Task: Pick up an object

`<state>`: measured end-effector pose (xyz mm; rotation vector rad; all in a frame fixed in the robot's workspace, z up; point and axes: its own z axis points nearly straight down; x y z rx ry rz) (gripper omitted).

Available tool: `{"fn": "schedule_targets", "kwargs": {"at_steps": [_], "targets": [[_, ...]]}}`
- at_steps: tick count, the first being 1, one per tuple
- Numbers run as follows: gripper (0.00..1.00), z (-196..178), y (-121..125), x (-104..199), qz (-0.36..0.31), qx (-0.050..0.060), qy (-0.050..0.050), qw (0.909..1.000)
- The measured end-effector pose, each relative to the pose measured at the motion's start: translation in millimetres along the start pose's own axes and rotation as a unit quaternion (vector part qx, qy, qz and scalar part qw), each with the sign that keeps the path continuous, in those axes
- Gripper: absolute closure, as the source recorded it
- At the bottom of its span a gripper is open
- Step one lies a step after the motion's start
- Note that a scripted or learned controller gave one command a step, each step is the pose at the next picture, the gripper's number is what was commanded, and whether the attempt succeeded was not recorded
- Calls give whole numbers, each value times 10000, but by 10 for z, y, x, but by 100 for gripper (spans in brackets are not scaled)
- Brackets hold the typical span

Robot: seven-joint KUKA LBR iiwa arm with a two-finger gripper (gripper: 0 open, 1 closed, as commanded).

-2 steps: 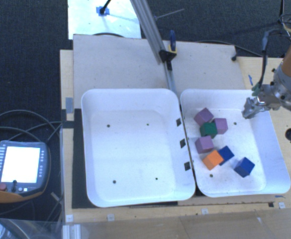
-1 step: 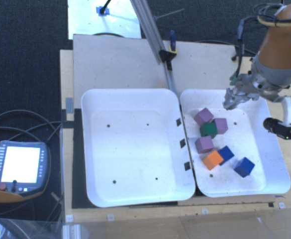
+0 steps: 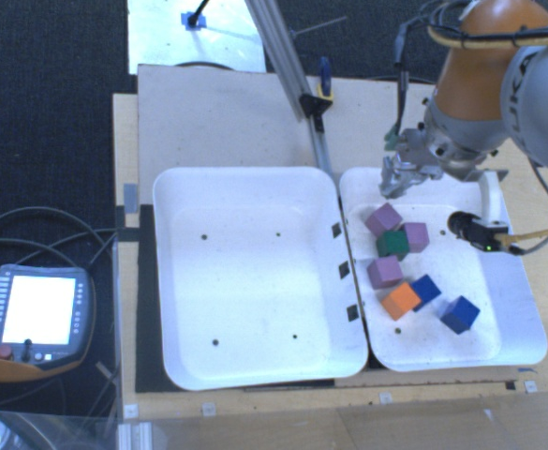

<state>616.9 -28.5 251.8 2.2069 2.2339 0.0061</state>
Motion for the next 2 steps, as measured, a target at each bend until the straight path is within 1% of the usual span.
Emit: {"fn": "schedule_targets", "kwargs": {"at_steps": [1, 2], "targets": [[100, -56, 196, 489, 6, -2, 1, 10000], [100, 127, 337, 996, 9, 4, -3, 10000]]}}
